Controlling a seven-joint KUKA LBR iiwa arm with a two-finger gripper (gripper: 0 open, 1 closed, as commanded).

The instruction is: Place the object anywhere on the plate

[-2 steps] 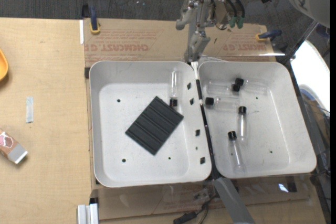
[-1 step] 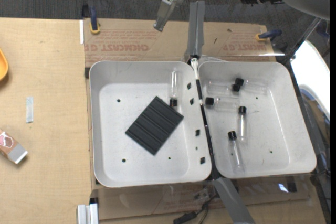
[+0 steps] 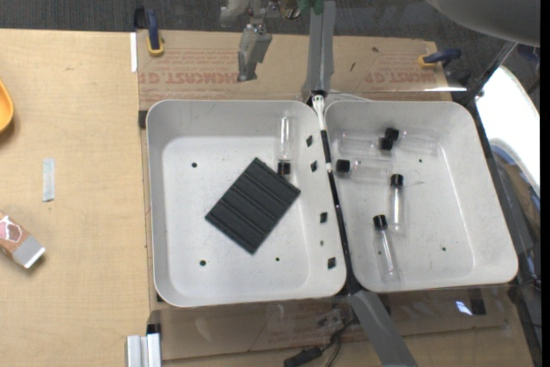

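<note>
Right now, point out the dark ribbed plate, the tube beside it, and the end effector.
dark ribbed plate [image 3: 253, 205], camera view, centre of its top face
tube [image 3: 284, 143], camera view, clear mid-body
end effector [image 3: 248, 64], camera view, between its fingertips

Tool raised above the far edge of the desk; dark plate in the left bin.

The tool hangs over the cardboard sheet at the far edge of the desk, beyond the left bin, with nothing between its fingers. A dark ribbed plate lies flat near the centre of the left bin, turned diagonally. A clear vial with a black cap lies just beyond the plate's far corner, near the bin's right wall. The right bin holds several more clear black-capped vials, scattered from its far side to its middle.
</note>
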